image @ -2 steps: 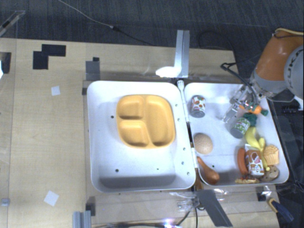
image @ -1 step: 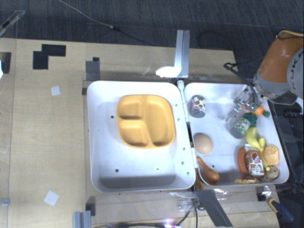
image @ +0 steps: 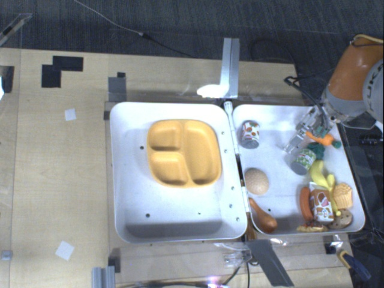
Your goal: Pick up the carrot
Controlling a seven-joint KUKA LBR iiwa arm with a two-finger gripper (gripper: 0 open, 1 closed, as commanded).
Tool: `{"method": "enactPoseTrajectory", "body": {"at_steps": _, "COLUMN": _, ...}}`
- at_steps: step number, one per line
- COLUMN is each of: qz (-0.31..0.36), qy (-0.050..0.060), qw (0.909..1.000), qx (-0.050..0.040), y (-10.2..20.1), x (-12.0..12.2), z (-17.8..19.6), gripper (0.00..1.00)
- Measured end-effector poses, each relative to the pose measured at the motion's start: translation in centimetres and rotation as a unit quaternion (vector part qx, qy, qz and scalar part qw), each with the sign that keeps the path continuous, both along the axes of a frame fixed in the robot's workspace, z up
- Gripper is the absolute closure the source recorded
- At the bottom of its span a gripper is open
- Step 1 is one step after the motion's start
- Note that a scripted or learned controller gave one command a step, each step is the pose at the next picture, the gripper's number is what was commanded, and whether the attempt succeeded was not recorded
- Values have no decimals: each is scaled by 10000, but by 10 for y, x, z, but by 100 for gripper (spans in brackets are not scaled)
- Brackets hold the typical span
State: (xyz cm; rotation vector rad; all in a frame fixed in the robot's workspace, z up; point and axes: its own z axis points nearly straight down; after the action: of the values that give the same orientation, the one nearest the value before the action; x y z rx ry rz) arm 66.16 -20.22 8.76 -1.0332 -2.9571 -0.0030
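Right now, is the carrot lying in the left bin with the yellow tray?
No, the carrot lies in the right bin, beside the claw.

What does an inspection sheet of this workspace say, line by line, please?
Surface: wooden bench bearing two white bins; left bin holds a yellow divided plate.
Job's things: carrot in the right bin, near the far right corner, at the gripper.
Clutter: small can, round bun, banana, more toy food at the near right.
Grippers: gripper low beside the carrot; grasp unclear.
Cables: thin cable across the dark floor.
Surroundings: black tape marks on the bench.
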Motion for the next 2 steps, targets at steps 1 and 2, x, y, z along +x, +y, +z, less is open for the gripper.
{"method": "enactPoseTrajectory", "body": {"at_steps": 1, "qz": -292, "qy": -84, "qw": 9995, "qx": -27, "y": 31, "x": -10, "z": 0, "gripper": 0}}
{"method": "enactPoseTrajectory", "body": {"at_steps": 2, "qz": -339, "qy": 12, "qw": 9994, "qx": 14, "y": 17, "x": 1, "z": 0, "gripper": 0}}
